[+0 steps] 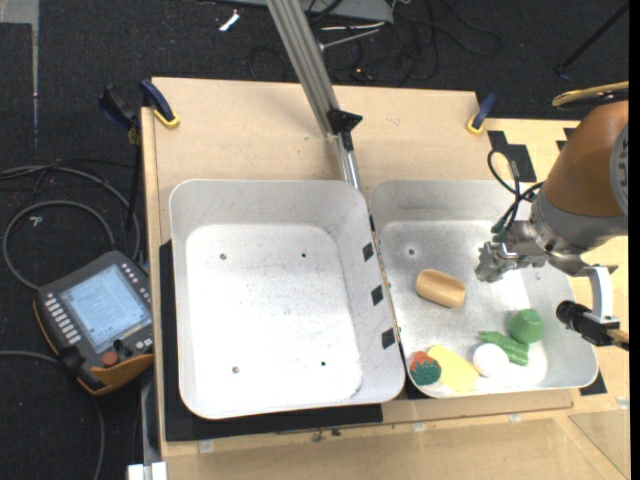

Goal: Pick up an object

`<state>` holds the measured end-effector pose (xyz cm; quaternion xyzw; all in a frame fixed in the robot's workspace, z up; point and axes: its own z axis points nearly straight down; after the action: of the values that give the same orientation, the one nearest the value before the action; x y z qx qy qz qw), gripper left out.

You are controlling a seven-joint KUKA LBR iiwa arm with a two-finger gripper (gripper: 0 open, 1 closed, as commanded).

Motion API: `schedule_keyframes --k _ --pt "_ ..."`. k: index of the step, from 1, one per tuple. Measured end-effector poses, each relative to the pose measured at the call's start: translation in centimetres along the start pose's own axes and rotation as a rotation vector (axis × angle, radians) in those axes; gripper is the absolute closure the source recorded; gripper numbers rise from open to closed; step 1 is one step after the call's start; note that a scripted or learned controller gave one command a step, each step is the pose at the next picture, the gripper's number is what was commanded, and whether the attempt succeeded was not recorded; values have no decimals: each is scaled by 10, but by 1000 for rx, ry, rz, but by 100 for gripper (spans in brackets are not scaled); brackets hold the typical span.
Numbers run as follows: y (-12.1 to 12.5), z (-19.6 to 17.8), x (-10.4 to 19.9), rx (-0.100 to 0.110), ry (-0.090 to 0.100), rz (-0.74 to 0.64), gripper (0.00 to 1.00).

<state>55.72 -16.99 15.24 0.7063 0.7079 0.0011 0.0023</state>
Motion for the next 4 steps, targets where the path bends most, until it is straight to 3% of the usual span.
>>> schedule_keyframes --k 2,4 --pt "-1 -72 0 0 0 -1 100" --pt "31 -74 99 4 3 -6 100"
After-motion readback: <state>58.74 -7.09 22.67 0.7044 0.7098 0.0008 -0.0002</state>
